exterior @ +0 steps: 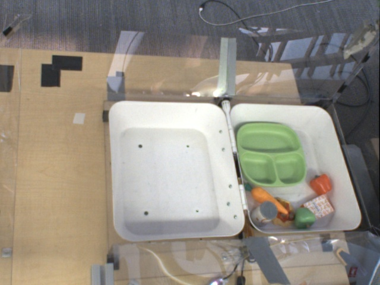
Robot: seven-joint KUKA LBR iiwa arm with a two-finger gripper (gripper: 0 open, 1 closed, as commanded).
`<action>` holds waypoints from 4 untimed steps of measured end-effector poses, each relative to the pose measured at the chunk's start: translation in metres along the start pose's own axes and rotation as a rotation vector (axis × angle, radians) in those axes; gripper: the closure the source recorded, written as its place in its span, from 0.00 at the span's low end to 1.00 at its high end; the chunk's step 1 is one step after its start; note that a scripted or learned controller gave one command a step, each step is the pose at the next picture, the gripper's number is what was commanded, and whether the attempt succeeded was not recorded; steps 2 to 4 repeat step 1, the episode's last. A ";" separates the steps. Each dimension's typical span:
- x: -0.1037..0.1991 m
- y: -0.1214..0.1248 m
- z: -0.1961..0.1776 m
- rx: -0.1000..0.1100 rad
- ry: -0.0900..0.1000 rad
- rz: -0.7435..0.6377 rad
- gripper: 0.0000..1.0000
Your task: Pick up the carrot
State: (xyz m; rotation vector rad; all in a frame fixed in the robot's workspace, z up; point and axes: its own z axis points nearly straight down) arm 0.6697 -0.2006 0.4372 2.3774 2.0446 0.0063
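Lying along the right bin's [332,129] near-left edge, carrot [262,193], crowding green tray [270,153] and can [265,211], gripper state impossible to tell.

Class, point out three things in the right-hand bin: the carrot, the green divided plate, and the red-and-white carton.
carrot [261,193]: camera view, on the middle of its orange body.
green divided plate [265,137]: camera view, on its large upper compartment.
red-and-white carton [319,206]: camera view, on its top face.
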 end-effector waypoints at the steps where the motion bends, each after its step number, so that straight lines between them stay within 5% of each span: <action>1: 0.001 0.000 0.016 0.000 0.000 0.060 0.00; 4: 0.001 0.000 0.016 0.000 0.000 0.060 0.00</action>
